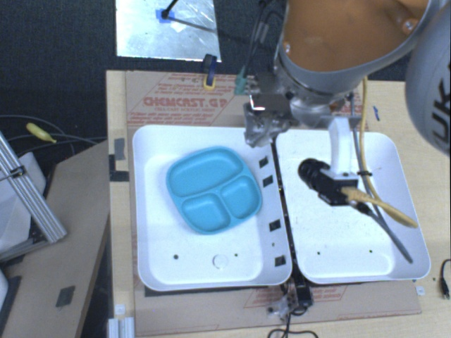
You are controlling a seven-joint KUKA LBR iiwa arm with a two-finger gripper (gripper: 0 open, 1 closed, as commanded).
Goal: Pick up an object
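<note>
With the claw (264, 134) poised near the bins' top divider, its state not discernible, the blue three-compartment plastic plate (213, 189) lying flat in the left white bin (151, 210) is best gripped by its raised rim.

Lighting: bright, even, overhead. Shadows: faint. Glare: on the foil sheet (168, 18). Focus: the arm (352, 27), nearest the camera, was blurred.
</note>
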